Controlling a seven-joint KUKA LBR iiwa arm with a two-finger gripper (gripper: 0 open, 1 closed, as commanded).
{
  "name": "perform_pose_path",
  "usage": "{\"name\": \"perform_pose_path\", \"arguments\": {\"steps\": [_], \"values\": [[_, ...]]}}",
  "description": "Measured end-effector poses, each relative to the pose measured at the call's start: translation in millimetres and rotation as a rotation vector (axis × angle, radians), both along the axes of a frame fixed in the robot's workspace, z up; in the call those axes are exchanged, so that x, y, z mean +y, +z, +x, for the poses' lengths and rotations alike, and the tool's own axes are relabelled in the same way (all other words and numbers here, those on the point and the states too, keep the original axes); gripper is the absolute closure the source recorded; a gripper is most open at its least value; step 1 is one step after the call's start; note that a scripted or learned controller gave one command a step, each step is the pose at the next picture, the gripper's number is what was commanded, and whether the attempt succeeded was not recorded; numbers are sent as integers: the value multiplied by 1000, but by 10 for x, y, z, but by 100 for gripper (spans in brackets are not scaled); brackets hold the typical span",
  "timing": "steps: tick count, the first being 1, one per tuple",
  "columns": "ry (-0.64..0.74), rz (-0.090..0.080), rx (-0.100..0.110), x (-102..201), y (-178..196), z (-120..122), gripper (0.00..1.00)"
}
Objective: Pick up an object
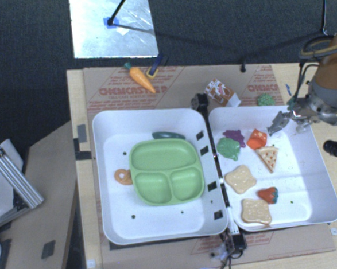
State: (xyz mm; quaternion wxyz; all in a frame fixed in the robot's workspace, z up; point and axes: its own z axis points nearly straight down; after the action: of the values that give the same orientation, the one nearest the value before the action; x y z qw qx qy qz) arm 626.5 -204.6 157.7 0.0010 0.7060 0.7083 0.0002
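Several toy foods lie in the right bin (314, 167) — the orange piece (257, 138) sits nearest the gripper (288, 120), which hovers spread apart and empty above the bin's far edge. Best descend straight, fingers straddling it — clear of the purple piece (235, 135).

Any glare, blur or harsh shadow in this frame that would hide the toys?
Camera view: even, soft light with faint shadows; the shiny metal sheet at the top glares bright; the green divided plastic plate and the orange toy carrot read clearly; the two-finger gripper looks slightly soft, its fingertips hard to resolve.
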Motion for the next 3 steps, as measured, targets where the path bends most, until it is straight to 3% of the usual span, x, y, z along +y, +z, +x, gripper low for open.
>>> {"name": "perform_pose_path", "arguments": {"steps": [1,2,3], "values": [[2,1,2,57,-606,-11,0],[3,0,0,64,-724,1,0],[5,0,-3,64,-613,12,100]]}}
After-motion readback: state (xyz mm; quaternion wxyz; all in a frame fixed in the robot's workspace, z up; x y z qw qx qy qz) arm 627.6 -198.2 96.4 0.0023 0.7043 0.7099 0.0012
